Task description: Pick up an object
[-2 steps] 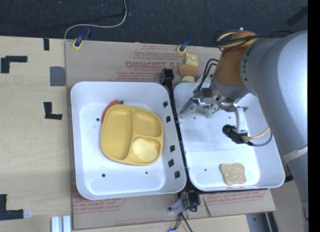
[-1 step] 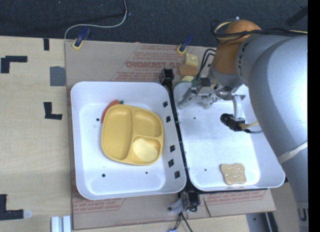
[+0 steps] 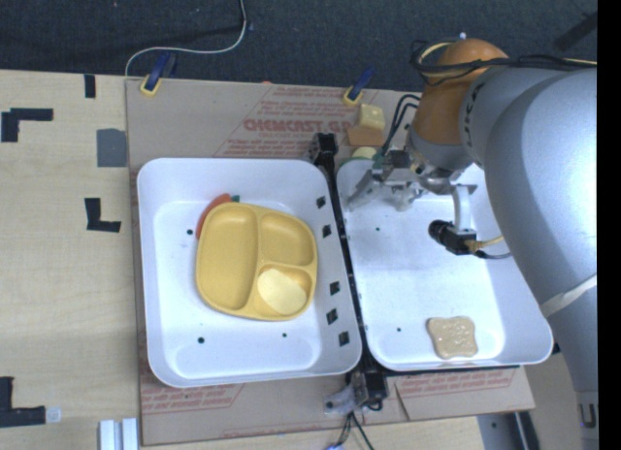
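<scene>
Your gripper (image 3: 388, 181) hovers at the right bin's (image 3: 505, 312) far edge; its grip is unreadable. Nothing looks picked: the beige piece (image 3: 452, 337) lies near that bin's front.

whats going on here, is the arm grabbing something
A grey KUKA arm reaches in from the right over the right-hand white bin, its pincer low near that bin's far left corner. Nothing can be seen between its fingers. A flat beige piece lies untouched near the bin's front edge. The left bin holds a yellow divided tray with something orange peeking out beneath it.
</scene>
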`<state>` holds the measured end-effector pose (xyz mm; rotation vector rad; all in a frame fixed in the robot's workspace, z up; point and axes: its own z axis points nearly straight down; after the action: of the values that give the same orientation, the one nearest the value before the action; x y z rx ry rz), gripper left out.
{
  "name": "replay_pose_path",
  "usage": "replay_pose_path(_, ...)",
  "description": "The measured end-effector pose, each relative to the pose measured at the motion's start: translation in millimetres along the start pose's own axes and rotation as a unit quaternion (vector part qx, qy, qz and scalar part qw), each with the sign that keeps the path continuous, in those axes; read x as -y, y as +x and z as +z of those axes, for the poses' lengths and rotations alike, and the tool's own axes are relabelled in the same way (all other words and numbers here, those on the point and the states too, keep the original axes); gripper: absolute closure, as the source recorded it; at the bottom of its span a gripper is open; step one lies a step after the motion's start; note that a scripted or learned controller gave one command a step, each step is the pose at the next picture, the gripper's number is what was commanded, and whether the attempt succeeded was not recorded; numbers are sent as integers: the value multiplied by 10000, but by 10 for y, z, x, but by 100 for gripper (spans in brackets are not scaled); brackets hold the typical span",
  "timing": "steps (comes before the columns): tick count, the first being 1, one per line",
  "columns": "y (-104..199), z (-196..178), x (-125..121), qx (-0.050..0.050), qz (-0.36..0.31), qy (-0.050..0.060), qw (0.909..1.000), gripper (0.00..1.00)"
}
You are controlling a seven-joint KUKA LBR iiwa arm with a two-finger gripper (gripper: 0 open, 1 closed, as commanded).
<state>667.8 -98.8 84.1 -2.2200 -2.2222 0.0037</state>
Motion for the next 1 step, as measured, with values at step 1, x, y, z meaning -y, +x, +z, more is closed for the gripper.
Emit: replay_pose_path(1, 8, -100, -1, 1, -8, 1, 10000, 100)
